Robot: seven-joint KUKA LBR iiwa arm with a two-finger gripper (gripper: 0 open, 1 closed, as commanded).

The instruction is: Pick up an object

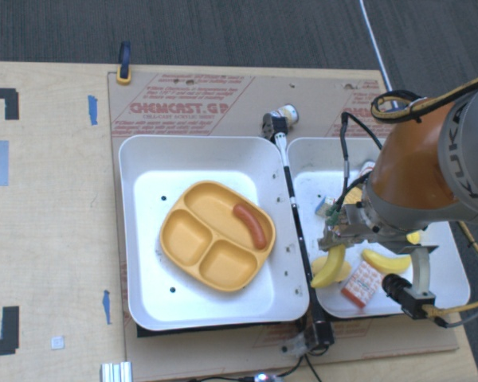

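Gripper (340, 233) on the grey arm with the orange band is down in the right-hand shallow white plastic bin (327, 183), near its left wall, and honestly I can't tell how it's set because the wrist hides most of it from above.

Nearest the camera in that same bin: a small red-and-white printed packet (361, 283) lying flat by the front rim, with a curved yellow plastic banana (330, 268) just to its left, angled up so its top end sits right under the gripper. Whether they're touching I can't say. A second yellow banana-shaped piece (385, 261) lies just right of the packet, partly under the arm. A black bracket with cables hangs off the arm over the bin's front right corner.

Over in the left white bin (135, 213) there's a yellow-orange three-compartment plastic plate (207, 249), tilted diagonally, with a reddish-orange toy sausage (252, 224) lying in its long upper-right compartment. Well apart from the gripper.

Both bins sit on a brown printed cardboard sheet (183, 106) over a light wooden benchtop (48, 213) with blue tape bits and black corner marks. Farther back, dark grey carpet (223, 14).
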